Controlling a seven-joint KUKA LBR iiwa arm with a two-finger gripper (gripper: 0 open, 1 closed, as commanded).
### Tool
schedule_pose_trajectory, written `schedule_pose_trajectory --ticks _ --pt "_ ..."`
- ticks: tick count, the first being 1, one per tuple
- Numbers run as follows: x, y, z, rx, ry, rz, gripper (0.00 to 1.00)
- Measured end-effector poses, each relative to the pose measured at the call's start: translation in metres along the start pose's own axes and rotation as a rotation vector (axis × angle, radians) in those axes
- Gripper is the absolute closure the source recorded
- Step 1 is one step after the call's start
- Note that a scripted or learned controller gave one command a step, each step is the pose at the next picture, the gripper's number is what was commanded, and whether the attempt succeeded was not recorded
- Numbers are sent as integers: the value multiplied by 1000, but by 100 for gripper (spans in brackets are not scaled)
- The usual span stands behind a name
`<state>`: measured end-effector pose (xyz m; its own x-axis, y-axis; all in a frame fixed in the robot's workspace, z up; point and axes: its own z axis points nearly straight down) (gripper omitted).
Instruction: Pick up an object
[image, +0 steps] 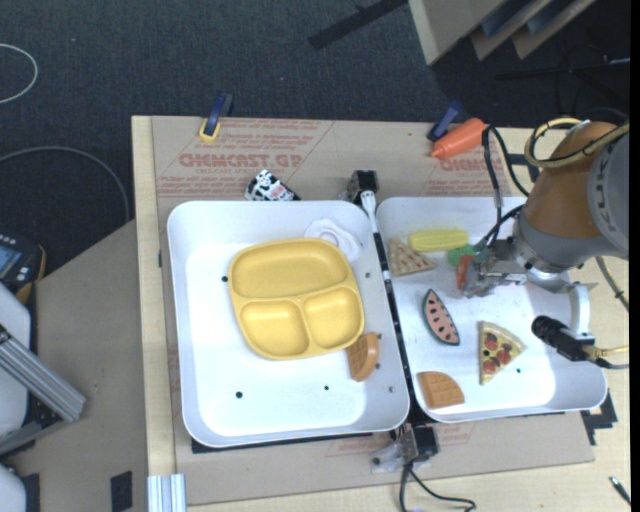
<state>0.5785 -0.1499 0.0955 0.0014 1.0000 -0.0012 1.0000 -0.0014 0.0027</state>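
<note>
The gripper (470, 272) hangs low in the right bin (560, 395), over a small red-and-green piece (462, 262) — too hidden to name, its long axis unreadable. Jaws: open or shut, I cannot tell.

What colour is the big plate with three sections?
The plate is yellow all over, seen best in the camera view, in the left bin.

Toy food (441, 317) in right bin (560, 395)

Yellow divided tray (295, 297) in a white bin (200, 330) — red, black-seeded watermelon slice (441, 318) — possibly yellow corn (438, 240).
</note>
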Motion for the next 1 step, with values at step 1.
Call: schedule_pose_trajectory --ticks 1 --pt "-8 3 -46 -4 -2 0 100"
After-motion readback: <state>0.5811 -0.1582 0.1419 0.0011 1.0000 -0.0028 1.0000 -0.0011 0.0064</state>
